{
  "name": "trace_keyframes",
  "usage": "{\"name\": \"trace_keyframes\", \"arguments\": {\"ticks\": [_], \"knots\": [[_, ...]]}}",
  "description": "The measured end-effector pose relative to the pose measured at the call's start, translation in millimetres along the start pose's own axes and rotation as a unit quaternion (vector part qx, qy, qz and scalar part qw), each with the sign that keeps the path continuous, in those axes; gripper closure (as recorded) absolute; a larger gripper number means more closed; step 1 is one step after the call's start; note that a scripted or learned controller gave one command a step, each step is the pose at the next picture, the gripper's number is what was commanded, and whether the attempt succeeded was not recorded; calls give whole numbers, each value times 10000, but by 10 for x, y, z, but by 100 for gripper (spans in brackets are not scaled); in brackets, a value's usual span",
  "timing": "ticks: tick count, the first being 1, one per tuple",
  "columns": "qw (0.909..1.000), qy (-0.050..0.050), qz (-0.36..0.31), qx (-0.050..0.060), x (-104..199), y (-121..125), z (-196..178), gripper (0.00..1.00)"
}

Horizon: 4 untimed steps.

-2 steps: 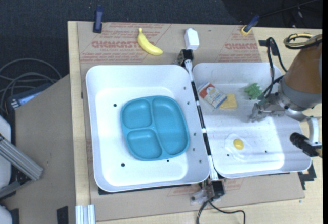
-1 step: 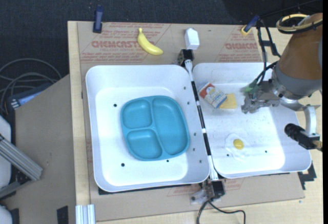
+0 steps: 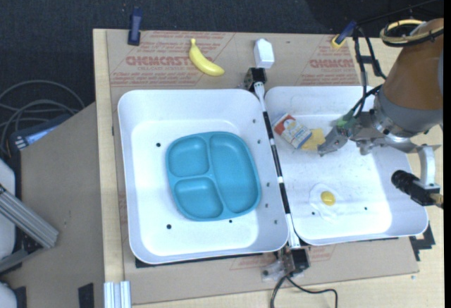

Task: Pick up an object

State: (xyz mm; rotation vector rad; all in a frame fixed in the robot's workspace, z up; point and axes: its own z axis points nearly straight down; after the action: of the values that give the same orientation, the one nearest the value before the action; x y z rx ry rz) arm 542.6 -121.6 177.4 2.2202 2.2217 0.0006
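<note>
In the right bin lies a small red, white and yellow packet near the back left corner, with a yellow piece just to its right. A toy fried egg rests nearer the front. My gripper hangs low over the bin, right beside the yellow piece, reaching in from the right under the orange-banded wrist. Whether it touches the piece is unclear.
The left bin holds a blue divided plate. A yellow banana and a small white block lie on the bench behind the bins. Cables hang beside the arm at the back right.
</note>
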Motion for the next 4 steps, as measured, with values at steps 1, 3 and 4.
{"name": "trace_keyframes", "arguments": {"ticks": [1, 3, 4], "knots": [[10000, 0, 1, 6, 5, 531, 936, 0], [10000, -8, -8, -14, 287, 906, 824, 100], [10000, -7, -7, -11, 288, 905, 826, 0]]}}
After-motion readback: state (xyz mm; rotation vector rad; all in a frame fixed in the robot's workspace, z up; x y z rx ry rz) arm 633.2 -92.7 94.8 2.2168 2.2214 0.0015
